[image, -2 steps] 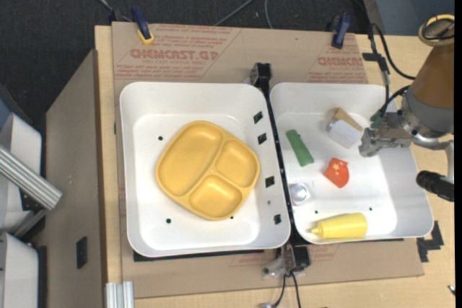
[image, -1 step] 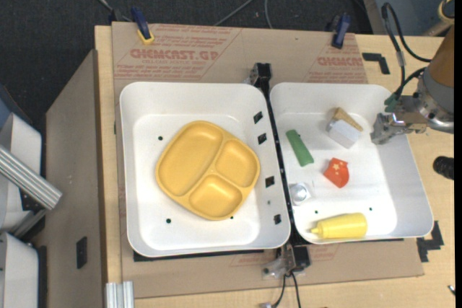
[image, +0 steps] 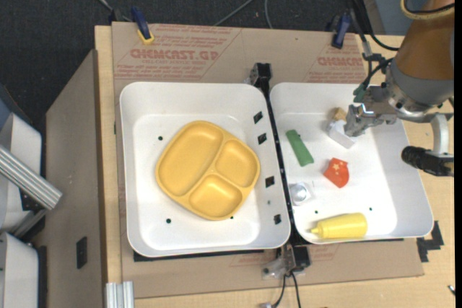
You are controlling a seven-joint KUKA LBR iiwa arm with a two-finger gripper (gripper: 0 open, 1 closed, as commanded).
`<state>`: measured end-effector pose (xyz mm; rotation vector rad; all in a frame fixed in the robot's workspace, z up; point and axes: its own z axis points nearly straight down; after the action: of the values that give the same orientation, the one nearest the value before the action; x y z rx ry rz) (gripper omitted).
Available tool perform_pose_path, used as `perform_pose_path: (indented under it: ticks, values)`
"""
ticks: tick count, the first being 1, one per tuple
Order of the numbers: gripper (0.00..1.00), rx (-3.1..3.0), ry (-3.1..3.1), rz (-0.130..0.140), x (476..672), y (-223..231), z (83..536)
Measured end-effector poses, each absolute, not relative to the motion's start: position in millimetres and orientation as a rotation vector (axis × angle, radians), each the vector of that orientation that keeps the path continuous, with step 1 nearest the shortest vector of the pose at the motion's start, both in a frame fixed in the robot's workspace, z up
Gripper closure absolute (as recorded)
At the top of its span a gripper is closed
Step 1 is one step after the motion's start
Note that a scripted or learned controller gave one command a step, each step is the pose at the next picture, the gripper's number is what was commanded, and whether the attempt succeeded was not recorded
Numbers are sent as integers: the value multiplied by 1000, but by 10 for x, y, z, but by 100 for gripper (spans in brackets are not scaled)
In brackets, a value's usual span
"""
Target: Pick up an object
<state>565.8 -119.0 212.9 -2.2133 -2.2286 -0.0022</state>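
The gripper, its grasp impossible to judge, hangs over a small white block, the green bar down-left of it.

**Count of things in and around the two bins**

Two white bins sit side by side: the left bin and the right bin. The left bin holds one yellow divided plate. The right bin holds one green block, one red block, one yellow bottle, one small clear piece and one white piece. Two blue clamps stand behind the bins.
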Motion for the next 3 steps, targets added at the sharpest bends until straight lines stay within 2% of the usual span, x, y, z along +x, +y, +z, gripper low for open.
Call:
perform_pose_path:
  ticks: [1, 2, 3]
  values:
    - [100, -2213, -2228, -1, 5837, -729, 2087]
    - [100, -2212, -2225, 2, 5887, -225, 2024]
    - [100, -2213, -2229, -3, 6038, 230, 2150]
